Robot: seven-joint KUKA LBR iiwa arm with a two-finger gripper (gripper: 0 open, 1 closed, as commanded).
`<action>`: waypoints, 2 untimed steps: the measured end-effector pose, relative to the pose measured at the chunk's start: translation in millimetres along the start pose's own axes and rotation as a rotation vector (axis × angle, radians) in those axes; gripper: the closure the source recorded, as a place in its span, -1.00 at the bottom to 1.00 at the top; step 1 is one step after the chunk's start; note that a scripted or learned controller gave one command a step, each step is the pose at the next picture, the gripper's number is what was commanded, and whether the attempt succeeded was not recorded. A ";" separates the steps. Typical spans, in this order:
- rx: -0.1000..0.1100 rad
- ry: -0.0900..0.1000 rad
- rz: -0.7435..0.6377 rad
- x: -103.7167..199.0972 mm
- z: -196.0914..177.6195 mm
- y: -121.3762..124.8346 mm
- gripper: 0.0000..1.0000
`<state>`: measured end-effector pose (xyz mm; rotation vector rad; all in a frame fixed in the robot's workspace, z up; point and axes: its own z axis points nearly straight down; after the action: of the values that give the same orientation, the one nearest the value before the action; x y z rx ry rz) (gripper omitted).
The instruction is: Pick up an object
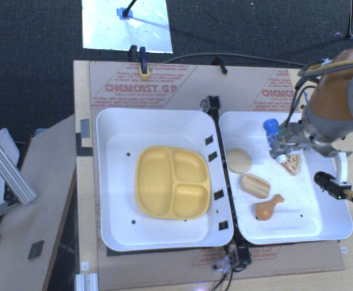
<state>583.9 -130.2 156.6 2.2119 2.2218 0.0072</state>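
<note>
Far to the gripper's left, a yellow plastic divided plate (173, 182) lay in the left white bin (117, 132). Nearer, in the right white bin (331, 223), sat a round beige bun (239, 160), a tan bread roll (255, 185) and an orange toy drumstick (267, 207). The gripper (279, 150) hung low beside a blue-capped object (270, 127), just left of a triangular pizza-slice toy (292, 163); whether its fingers were spread, I cannot tell.

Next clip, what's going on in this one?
A grey KUKA arm with an orange band reaches in over the right white bin, its gripper low beside a small triangular pizza-slice toy. A round beige bun, a tan bread roll and an orange toy drumstick lie loose nearby. The left white bin holds a yellow divided plate.
</note>
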 end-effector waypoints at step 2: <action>-0.001 -0.001 0.000 -13.7 -119.8 14.3 1.00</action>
<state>597.3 -143.7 276.5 2.2106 2.2208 0.0076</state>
